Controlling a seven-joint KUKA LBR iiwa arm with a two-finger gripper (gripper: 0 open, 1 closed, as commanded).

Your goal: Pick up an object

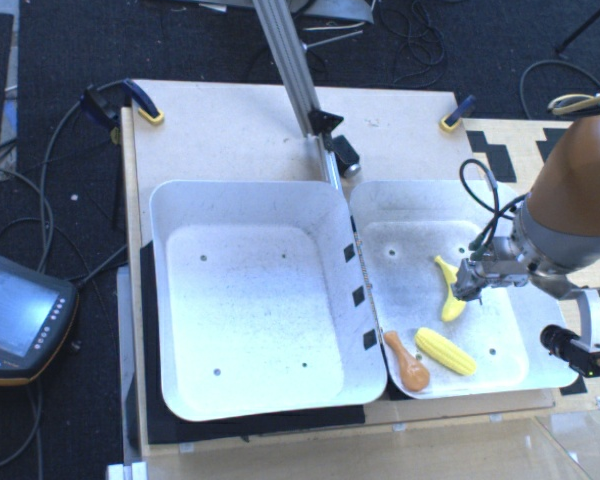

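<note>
White plastic bins sit side by side on a pale wood bench [280,128]: left bin [180,268] and right bin [400,233]. Right bin holds three toy foods. Yellow banana [449,290] lies mid-bin, approx. upright in the view, its lower end fat and rounded. Yellow corn cob [446,352] lies near the front wall, slanted. Orange carrot [409,365] lies just beside the corn, w/ its tip toward the divider between bins. Grey arm w/ orange band [580,173] enters from the right; gripper [469,280] sits low over the banana's right side, touching or nearly so. Finger spread: cannot tell, dark parts merge. Black teach pendant [20,318] rests on the floor at left.
</note>
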